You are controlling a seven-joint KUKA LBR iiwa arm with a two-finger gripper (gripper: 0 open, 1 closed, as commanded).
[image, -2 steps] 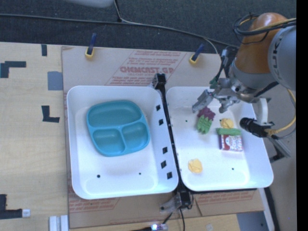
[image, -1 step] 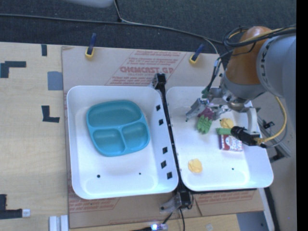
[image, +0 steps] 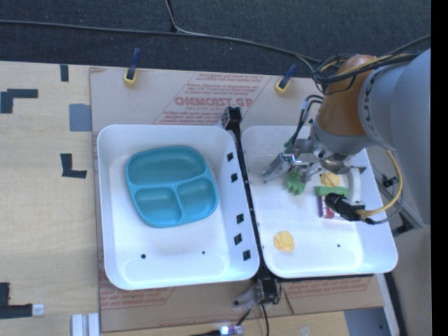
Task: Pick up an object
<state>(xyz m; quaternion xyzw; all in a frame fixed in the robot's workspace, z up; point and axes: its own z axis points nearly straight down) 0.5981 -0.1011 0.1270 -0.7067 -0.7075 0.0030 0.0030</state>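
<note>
We see the arm [image: 364, 103] reaching in from the right, bent low over the right bin [image: 315, 261], its gripper [image: 290, 170] with fingers spread apart just beside the green object [image: 297, 181], not clasping it.

Wooden bench [image: 42, 222] bears cardboard sheet [image: 203, 96] (two white bins [image: 112, 208] atop).

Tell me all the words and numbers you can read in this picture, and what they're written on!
Red print on the brown cardboard sheet under the two bins: there is a big line and several smaller lines, but all are too blurred to read for sure.
Red and white packet in the right bin: any print is too small to read.
Teal divided plate in the left bin: I see no words.
</note>
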